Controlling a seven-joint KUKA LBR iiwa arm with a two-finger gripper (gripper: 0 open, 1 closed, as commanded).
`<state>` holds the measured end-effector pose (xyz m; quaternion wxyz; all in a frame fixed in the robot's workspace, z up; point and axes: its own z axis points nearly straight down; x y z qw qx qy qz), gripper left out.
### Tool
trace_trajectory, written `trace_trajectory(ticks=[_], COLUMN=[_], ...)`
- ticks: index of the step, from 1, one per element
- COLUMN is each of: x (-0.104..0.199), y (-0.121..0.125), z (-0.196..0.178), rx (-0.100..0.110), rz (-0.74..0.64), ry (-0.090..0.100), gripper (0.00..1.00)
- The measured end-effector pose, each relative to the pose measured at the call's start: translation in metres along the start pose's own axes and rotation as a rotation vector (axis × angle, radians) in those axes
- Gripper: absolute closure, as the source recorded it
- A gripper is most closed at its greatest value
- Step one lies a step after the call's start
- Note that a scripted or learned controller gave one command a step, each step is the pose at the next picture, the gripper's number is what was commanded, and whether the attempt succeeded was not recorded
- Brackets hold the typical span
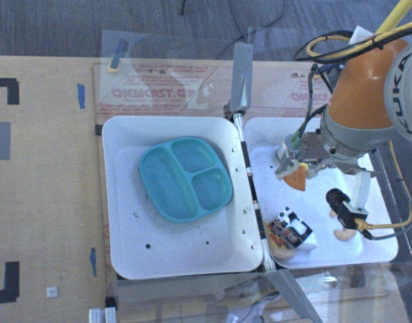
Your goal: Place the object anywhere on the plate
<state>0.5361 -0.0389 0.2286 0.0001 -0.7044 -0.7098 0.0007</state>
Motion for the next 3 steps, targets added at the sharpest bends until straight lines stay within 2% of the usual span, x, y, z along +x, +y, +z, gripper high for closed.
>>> trace_trajectory(ticks=[1, 2, 3], x=[0.076, 0.155, 0.156], y=[0.048, 0.077, 0.077], z=[-0.040, -0.006, -0.006], rx=[-0.003, -0.003, -0.004], rz=[-0.199, -0.180, -0.180], ry=[0.000, 0.000, 0.000], gripper=[1.00, 1.00, 0.00])
